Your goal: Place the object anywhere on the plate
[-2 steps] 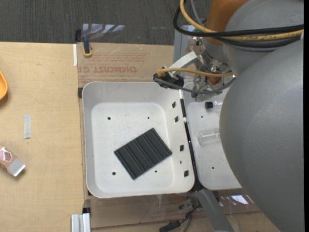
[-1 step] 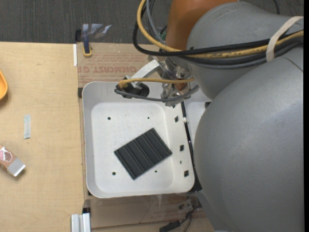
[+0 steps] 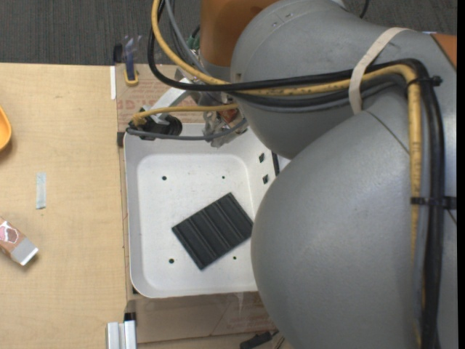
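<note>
- One end effector (image 3: 221,126) hangs over the far rim of the white bin (image 3: 145,267); I cannot tell its state.
- The task's thing, a dark ribbed slab (image 3: 213,230), lies flat and skewed on the bin floor, near the arm (image 3: 349,195).
- Bare floor surrounds the slab leftward.
- The wooden bench (image 3: 65,144) lies left.

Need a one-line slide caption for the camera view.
Grey arm looms over a white bin holding a dark ribbed block; tan bench surface at left.
</note>
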Motion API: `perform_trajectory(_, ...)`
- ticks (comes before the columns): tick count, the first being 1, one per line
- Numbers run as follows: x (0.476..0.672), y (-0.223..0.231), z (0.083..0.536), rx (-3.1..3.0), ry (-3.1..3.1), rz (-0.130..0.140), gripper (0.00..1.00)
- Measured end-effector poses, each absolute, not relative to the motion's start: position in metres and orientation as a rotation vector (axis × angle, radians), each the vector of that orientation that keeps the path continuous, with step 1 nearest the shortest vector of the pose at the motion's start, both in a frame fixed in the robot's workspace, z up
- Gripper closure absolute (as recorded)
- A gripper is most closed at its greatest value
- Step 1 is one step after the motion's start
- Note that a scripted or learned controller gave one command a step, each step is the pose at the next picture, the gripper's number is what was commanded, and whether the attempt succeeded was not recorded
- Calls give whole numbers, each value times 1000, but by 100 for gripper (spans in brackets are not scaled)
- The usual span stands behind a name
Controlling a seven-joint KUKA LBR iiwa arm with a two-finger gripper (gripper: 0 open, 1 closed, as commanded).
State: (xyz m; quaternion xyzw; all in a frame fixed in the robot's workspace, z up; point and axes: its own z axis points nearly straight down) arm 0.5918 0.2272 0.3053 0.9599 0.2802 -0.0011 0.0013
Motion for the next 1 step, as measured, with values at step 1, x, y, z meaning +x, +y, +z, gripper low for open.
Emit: perform_trajectory(1,642,202,317,2848,1321,-9,100)
